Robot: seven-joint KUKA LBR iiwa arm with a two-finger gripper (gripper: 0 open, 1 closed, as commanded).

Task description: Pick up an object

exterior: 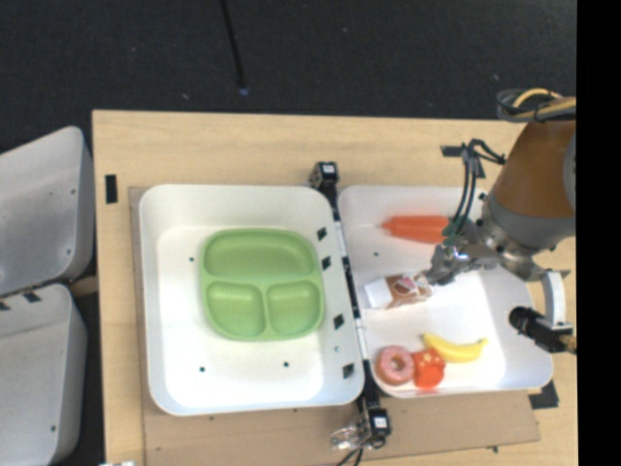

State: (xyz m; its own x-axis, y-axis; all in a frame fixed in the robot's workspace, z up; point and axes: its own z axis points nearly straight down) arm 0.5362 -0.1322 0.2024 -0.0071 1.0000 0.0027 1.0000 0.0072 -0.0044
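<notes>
A light wooden bench (pixel 223 149) is seen from above against a dark floor, with pale grey panels at the left edge. Two shallow white bins are set side by side on it. In the left bin (pixel 175 357) a green divided plate (pixel 262 282) is laid near the middle. In the right bin (pixel 505 372) several things are spread: an orange carrot (pixel 415 227) near the far wall, a small wrapped snack (pixel 400 289) towards the middle, a yellow banana (pixel 454 348) nearer the front, and a pink doughnut (pixel 395 364) touching a red tomato-like piece (pixel 428 369) at the front left.

The arm (pixel 532 187) is reached in from the right, its orange band seen over the right bin. The gripper (pixel 439 268) is lowered beside the right end of the wrapped snack, just below the carrot's right tip. Whether it is parted or closed cannot be told, nor whether the snack is actually touched; nothing is seen lifted.
</notes>
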